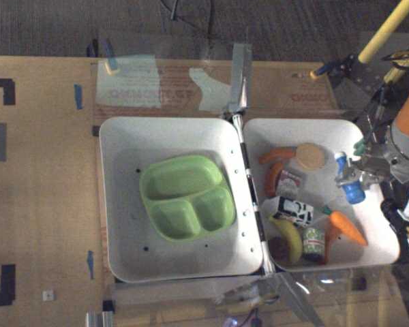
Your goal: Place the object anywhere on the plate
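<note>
— Grey gripper (358,176), what's it doing?
— Hanging over the right bin (388,251), at its right side, by a blue bottle (353,191). Whether it is open or closed, I cannot tell, and nothing is plainly held.
— Which way is the plate (186,197)?
— Well to the gripper's left in the camera view, past the divider, in the left bin (116,148).
— How does it look?
— Light green, three compartments, lying flat and slightly turned.
— Nearest candidates?
— The bottle; then a carrot (347,229), just toward the near edge.

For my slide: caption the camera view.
Green plate in left bin; gripper above the toy-filled right bin.
</note>
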